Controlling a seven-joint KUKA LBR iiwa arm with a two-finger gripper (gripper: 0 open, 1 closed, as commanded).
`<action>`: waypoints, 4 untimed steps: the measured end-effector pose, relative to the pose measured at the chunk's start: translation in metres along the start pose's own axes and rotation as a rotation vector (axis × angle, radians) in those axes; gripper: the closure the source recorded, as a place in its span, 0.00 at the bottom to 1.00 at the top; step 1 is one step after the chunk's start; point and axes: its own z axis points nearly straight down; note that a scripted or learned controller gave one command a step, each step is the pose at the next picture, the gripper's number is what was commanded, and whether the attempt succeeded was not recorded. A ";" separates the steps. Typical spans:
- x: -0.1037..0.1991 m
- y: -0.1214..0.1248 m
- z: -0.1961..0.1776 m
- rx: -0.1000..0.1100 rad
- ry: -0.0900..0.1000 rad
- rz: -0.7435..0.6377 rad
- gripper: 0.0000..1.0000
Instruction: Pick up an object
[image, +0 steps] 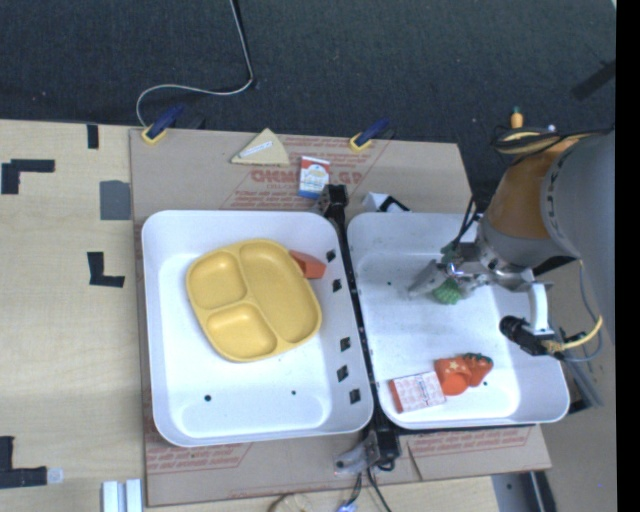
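Note:
In the right bin (400, 240) a small green object (447, 294) lies near the middle. My gripper (438, 281) is down in this bin, right over the green object and touching or almost touching it; part of the object is hidden under the gripper. Nearer the front of the same bin lie a red-orange object (464, 371) and a red-and-white packet (415, 391), side by side. The left bin (170, 330) holds a yellow divided plate (253, 298), with a small orange object (312, 265) at the plate's right edge.
The grey arm with its orange band (520, 200) hangs over the right bin's far right side. A black cable and connector (530, 335) hang by that bin's right wall. A small red-and-white box (314, 177) and a tan wedge (262, 148) lie on the cardboard behind the bins.

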 end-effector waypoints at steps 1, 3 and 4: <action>0.002 -0.087 -0.012 0.011 0.003 0.003 0.00; 0.051 -0.118 0.000 0.008 0.002 0.004 0.00; 0.026 -0.028 -0.022 0.008 0.002 0.002 0.00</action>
